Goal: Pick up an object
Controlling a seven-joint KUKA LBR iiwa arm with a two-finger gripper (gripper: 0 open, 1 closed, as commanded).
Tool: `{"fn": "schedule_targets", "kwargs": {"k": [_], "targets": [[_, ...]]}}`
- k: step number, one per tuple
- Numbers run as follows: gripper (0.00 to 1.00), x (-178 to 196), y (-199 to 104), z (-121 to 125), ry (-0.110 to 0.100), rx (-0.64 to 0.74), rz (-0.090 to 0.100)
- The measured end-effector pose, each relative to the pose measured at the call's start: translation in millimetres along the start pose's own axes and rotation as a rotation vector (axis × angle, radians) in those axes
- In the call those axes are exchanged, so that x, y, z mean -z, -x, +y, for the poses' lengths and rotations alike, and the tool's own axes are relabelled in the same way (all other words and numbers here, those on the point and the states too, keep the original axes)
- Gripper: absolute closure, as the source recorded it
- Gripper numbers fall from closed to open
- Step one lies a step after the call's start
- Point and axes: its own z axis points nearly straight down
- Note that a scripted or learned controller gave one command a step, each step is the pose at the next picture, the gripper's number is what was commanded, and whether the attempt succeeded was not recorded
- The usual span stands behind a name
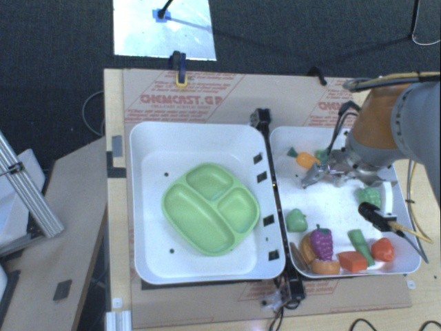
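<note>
We count two white bins. The left bin (148, 185), in the middle of the frame, holds one green plate (210, 209) with three compartments. The right bin (331, 209) holds the toy food: one orange toy vegetable (305, 160) with a green tip, one green pepper (296, 220) near the bin's left wall, one green leafy piece (370, 196) toward its right side, and one purple grape bunch (321, 242). Along the lower edge there are also one green stick (360, 242), one red block (353, 261), one red round piece (383, 250) and two orange pieces, too crowded together for us to name.

The orange toy vegetable lies in the upper left part of the right bin, just above and left of the gripper (311, 178); we cannot tell whether they touch. Its long axis runs from upper left to lower right, with the green tip at the upper left end.

Whether the gripper is clenched or released we cannot tell.
</note>
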Motion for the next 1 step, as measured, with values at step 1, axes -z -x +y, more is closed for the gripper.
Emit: {"fn": "schedule_targets", "kwargs": {"k": [1], "targets": [[1.00, 13.3, 0.5, 1.4, 0.005, 0.000, -0.001]]}}
